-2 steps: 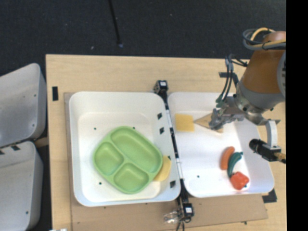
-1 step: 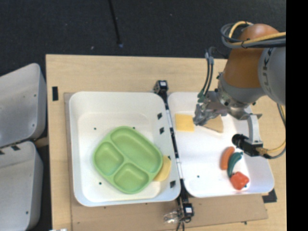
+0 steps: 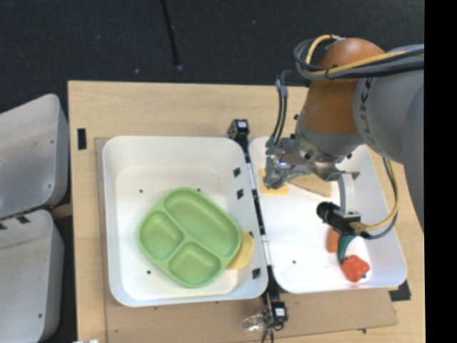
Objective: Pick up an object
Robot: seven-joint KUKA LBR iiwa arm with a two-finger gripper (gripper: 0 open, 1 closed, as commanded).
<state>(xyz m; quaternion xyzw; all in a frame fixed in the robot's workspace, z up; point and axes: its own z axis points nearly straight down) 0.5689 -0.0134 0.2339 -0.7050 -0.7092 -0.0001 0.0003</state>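
Claw (image 3: 277, 175) state unclear over right bin (image 3: 300, 263), green tray (image 3: 189, 236) in left bin (image 3: 121, 191)

No text, label, brand or number can be read on anything in the camera view.

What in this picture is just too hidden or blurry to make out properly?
- The hand: the arm's wrist covers it from above, so its grip is unreadable.
- Yellow piece under the hand: mostly covered, identity unclear.
- Pale yellow thing: tucked under the green divided plate.
- Orange and green item: too blurred to name.
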